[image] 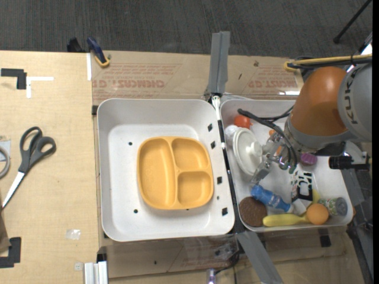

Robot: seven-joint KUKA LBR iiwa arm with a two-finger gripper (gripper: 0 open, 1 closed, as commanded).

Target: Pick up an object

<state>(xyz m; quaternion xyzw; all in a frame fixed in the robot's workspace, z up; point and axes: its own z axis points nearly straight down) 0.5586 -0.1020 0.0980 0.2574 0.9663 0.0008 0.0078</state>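
My gripper [273,164] hangs low over the middle of the right bin [343,185], under the grey wrist and its orange band [320,102]. It is just right of a white bowl [241,147] and above a blue object [269,197]. Also in this bin are a red-orange item [241,122], a brown round piece [253,211], a yellow banana [284,220], an orange ball [317,213], a purple piece [308,157] and a black-and-white item [304,185]. I see nothing clearly held.
The left bin [112,176] holds a yellow divided plate [176,172]. Scissors [29,152] lie on the bench at the left. A grey bar [218,64] stands behind the gap between the bins. The arm's body covers the right bin's far right corner.
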